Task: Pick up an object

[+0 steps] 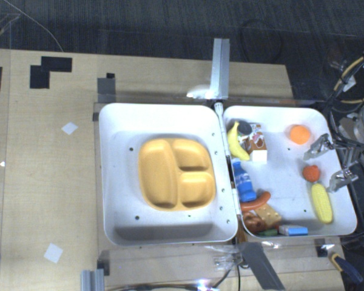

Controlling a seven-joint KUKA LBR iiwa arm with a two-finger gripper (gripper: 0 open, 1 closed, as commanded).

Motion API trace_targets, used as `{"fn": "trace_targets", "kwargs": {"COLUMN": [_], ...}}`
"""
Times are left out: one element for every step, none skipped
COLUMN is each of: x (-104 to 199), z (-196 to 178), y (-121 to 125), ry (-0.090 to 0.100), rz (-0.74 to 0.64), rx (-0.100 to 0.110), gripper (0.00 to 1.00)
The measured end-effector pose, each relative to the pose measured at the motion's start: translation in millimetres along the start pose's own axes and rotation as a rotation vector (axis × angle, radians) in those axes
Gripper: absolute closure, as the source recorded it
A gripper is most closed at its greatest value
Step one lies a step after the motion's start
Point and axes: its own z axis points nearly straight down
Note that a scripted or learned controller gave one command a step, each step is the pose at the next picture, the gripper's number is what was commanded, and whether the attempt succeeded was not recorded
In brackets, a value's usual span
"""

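The right bin (343, 222) holds several toy foods. An orange ball (299, 134) lies at the back and a small red-orange ball (311, 173) sits near the middle right. A yellow corn cob (321, 202) lies toward the front right. My gripper (329, 162) hangs over the bin's right side, open, with one finger (319, 145) behind the red-orange ball and the other beside the corn's top end. Nothing is between the fingers; the red-orange ball sits just left of the gap.
Along the right bin's left wall lie a banana (236, 141), a brown packet (253, 139), a white cube (259, 157), a blue bottle (243, 184), a sausage (256, 200) and a blue block (295, 230). The left bin (118, 132) holds a yellow divided plate (173, 171).
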Motion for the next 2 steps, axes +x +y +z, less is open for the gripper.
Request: {"fn": "trace_targets", "kwargs": {"x": [-22.7,28.3], "z": [68.0,119.8], "y": [-0.3,11.3], "ry": [0.003,-0.005], "rz": [0.176,0.061], "rx": [-0.004,0.003], "gripper": [0.00,0.00]}}
